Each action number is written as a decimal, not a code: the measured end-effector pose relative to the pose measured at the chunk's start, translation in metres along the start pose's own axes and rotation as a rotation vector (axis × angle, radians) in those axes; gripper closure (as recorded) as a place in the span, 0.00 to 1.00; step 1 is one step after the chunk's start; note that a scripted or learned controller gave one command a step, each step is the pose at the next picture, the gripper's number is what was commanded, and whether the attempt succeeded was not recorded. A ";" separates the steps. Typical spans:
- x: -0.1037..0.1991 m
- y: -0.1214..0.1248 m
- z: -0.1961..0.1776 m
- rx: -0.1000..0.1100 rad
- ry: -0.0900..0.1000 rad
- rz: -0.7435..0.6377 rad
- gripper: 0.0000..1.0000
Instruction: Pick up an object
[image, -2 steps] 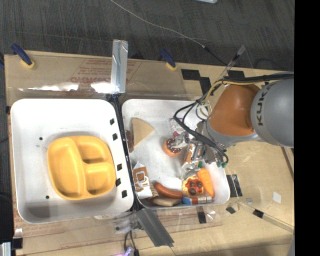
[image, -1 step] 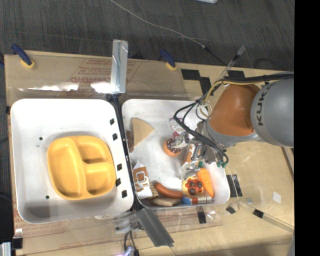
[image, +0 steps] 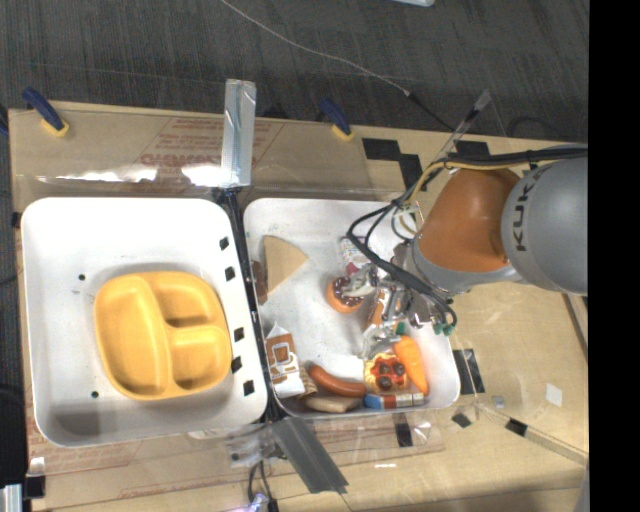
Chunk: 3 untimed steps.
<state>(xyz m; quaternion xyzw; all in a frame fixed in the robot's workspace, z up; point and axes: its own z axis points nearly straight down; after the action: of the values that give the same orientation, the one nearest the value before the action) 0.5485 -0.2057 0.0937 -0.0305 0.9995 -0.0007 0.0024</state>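
Observation:
My gripper (image: 388, 318) reaches down into the right bin (image: 310, 215), under the grey arm with its orange band (image: 465, 225). It hangs over the toy food near the bin's front right corner. Just below it lie an orange carrot (image: 411, 362) and a pizza-like piece (image: 385, 373). A chocolate donut (image: 345, 292) sits to its left. A tan wedge (image: 280, 262) lies at the bin's left side. A sausage (image: 335, 381) and a small carton (image: 283, 358) rest along the front wall. Cables hide the fingers.
The left bin (image: 50, 230) holds a yellow divided tray (image: 160, 332). A dark divider strip (image: 240, 290) runs between the bins. Blue clamps (image: 45, 110) and a taped bracket (image: 238, 130) stand along the cardboard at the back.

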 end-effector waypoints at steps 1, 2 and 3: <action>0.000 0.000 0.000 0.000 0.000 0.000 0.00; 0.000 0.000 0.000 0.000 0.000 0.000 0.00; 0.000 0.000 0.000 0.000 0.000 0.000 0.00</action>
<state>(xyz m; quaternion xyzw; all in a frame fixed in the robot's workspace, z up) 0.5484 -0.2057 0.0936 -0.0304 0.9995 -0.0007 0.0023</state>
